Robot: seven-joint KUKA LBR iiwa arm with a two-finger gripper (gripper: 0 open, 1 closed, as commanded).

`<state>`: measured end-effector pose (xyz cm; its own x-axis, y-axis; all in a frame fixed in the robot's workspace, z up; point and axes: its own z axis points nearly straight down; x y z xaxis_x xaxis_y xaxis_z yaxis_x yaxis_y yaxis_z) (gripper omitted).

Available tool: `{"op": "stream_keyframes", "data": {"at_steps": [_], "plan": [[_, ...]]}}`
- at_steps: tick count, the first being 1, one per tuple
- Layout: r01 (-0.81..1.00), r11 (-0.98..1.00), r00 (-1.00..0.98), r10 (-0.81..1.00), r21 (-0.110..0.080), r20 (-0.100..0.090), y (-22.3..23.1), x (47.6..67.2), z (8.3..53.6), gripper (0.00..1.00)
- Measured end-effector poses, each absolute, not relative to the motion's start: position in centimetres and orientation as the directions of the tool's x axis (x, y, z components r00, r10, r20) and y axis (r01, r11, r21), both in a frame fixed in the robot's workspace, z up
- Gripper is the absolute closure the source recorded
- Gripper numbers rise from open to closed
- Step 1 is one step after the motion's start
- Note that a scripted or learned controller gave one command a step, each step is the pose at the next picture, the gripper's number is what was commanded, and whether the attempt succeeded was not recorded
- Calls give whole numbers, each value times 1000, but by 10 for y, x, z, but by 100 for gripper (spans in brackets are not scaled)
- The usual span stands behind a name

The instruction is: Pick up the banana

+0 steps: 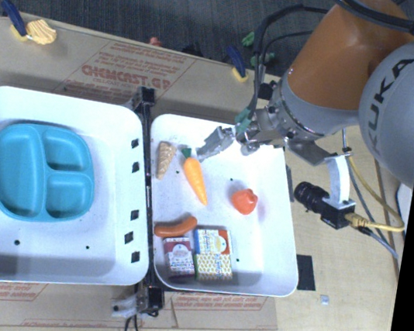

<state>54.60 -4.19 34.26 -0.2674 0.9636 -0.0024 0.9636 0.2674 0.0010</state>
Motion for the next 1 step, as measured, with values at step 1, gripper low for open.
{"op": "stream_keyframes", "data": {"at_steps": [1], "plan": [[925, 380, -380, 925, -4, 2, 7, 489, 299, 0]]}}
